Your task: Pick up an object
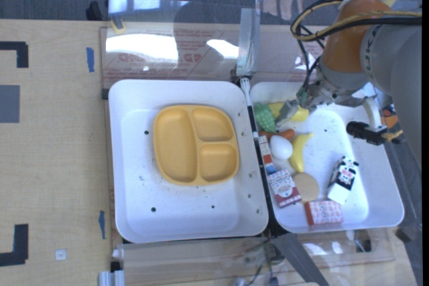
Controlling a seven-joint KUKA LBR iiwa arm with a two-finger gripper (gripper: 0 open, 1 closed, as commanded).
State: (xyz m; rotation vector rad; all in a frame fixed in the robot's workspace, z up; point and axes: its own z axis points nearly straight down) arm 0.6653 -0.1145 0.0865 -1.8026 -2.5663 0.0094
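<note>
My gripper (290,110) is low over the far left corner of the right bin (375,204). Its tip sits between a green leafy item (265,118) and a yellow item (301,115), seemingly touching or just above them. Just in front lie an orange carrot-like piece (282,134), a white egg (281,147) and a yellow banana-shaped piece (298,152). Nearer the front of the bin are a red-and-white packet (284,186), a tan round disc (308,185), a red box (324,212) and a black-and-white carton (344,177).
The left bin (134,211) holds a yellow divided plate (196,144). A clear panel (174,43) stands behind the bins. The arm's orange band (348,37) and cables hang over the right bin's far edge. A black part (365,132) juts out beside the wrist.
</note>
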